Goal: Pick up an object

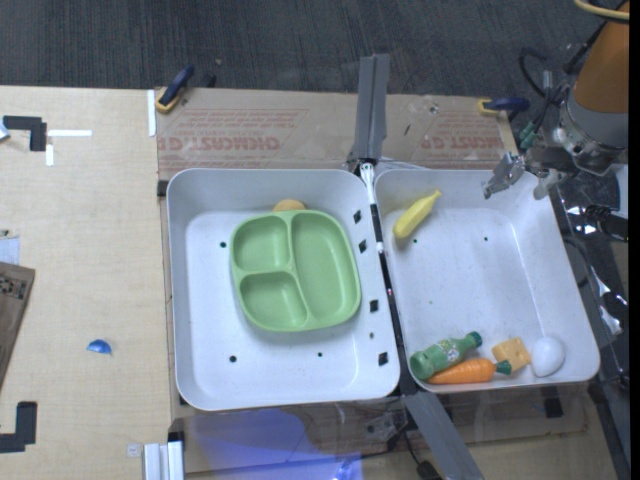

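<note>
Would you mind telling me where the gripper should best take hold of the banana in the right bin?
Probably across the middle of the banana, coming straight down from above. It lies flat and slanted near the bin's far left corner, apart from the other items, so fingers set across its narrow width should fit; the left wall sits close.

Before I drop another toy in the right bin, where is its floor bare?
Bare: the right bin's middle, between the banana at the back and the front row. Crowded: the front edge, with green bottle, carrot, cheese wedge and white egg.
</note>
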Robot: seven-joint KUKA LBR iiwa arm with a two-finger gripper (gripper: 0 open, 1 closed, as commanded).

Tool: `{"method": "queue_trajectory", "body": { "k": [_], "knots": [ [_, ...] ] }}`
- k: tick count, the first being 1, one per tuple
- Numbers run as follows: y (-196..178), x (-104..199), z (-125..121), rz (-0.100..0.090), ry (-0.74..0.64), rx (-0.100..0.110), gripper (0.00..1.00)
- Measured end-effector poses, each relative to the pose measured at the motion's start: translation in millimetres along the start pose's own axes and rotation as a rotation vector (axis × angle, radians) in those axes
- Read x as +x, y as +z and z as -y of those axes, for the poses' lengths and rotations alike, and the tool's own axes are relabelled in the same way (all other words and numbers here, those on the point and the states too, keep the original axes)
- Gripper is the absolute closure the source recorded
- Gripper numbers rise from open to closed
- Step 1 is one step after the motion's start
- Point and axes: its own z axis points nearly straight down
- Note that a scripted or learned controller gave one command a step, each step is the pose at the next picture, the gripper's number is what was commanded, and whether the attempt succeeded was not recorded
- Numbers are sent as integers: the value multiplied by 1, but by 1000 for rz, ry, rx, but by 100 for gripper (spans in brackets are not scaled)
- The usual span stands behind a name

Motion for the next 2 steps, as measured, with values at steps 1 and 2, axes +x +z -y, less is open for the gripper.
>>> {"method": "queue_trajectory", "body": {
  "k": [1,2],
  "knots": [
    [-60,-27,-6,3,-96,-3,0],
    [98,75,-7,2,-170,-5,0]
  ]
}}
